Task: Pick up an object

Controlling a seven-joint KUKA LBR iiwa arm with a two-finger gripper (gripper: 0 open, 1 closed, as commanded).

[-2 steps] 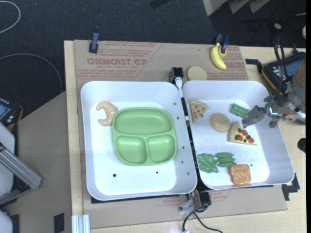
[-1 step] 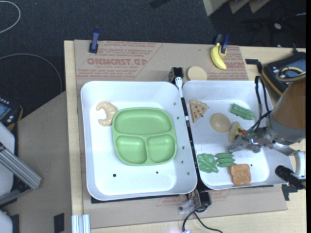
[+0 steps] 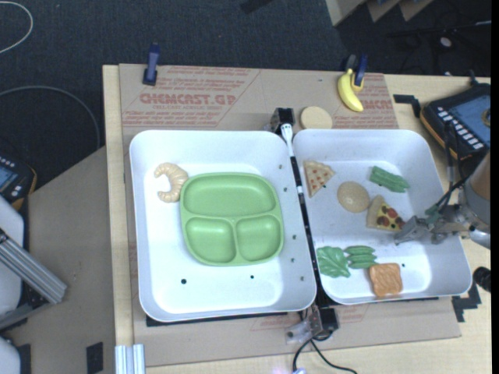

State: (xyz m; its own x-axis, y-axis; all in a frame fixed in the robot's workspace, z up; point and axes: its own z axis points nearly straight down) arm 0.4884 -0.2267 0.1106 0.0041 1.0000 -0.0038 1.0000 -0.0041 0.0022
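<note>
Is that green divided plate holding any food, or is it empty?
Empty. All three compartments of the green plate show bare green; the croissant lies beside it in the bin.

Both white bins [image 3: 148,232] look like smooth, slightly glossy plastic, as does the green divided plate [image 3: 231,216]. The bench top [image 3: 195,96] appears to be matt brown cardboard printed in red, and the toy banana [image 3: 348,92] looks like shiny plastic.

At your three o'clock, the grey two-finger gripper [image 3: 413,230] reaches in low, fingers pointing toward nine o'clock. The wrist sits at the frame edge.
</note>
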